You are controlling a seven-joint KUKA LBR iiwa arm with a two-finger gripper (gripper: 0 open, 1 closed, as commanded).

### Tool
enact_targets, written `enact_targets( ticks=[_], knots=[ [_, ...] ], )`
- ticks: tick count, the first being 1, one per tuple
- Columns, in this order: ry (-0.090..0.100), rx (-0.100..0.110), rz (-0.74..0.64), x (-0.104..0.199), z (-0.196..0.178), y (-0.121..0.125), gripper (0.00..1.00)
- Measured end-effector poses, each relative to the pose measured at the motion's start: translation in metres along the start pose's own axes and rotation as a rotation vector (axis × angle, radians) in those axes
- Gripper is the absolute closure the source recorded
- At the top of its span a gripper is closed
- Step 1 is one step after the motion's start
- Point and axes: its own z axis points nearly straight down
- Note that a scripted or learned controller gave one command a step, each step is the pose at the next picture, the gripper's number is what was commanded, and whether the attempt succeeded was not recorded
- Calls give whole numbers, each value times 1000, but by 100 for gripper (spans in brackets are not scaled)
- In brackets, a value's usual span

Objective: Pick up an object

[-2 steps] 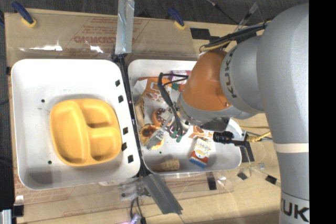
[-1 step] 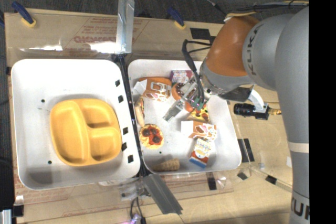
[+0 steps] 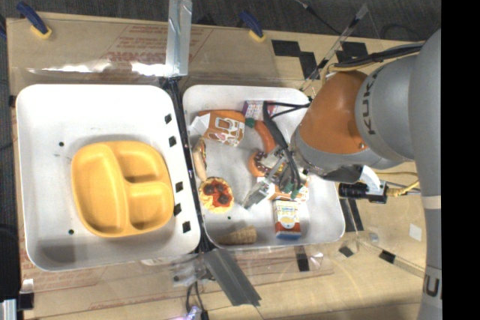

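Gripper [image 3: 264,189] sits low in the right bin [image 3: 324,225], near the bin's middle, hanging under the arm's orange band [image 3: 334,120]. Whether it is spread or pinched together cannot be told; cables and the wrist crowd it. Nothing is visibly caught in it.

Right bin contents, all close together:
- small carton [image 3: 287,219], just right of and below the gripper, standing near the bin's lower edge, long axis running up-down in the frame.
- orange sausage-shaped toy [image 3: 265,135], above the gripper, curved, long axis running from upper left to lower right.
- brown and white package [image 3: 226,128], upper left part of the bin, long axis roughly left-right.
- round pizza toy [image 3: 217,194], left of the gripper, lying flat, near the bin's left wall.
- tan bread-like piece [image 3: 241,236], at the bin's bottom edge, long axis left-right.
- pale elongated item [image 3: 199,158] along the left wall, long axis up-down.

Left bin [image 3: 45,116] holds a yellow divided tray [image 3: 120,187], lying flat at its centre, well apart from the gripper.
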Motion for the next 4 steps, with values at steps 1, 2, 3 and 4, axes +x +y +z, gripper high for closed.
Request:
enact_targets(
  ticks=[1,2,3,4],
  knots=[
    [5,2,90,26,1,38,0],
    [6,2,150,44,1,60,0],
    [-12,-7,145,38,-17,63,100],
    [-7,-3,131,10,-187,71,100]
  ],
)
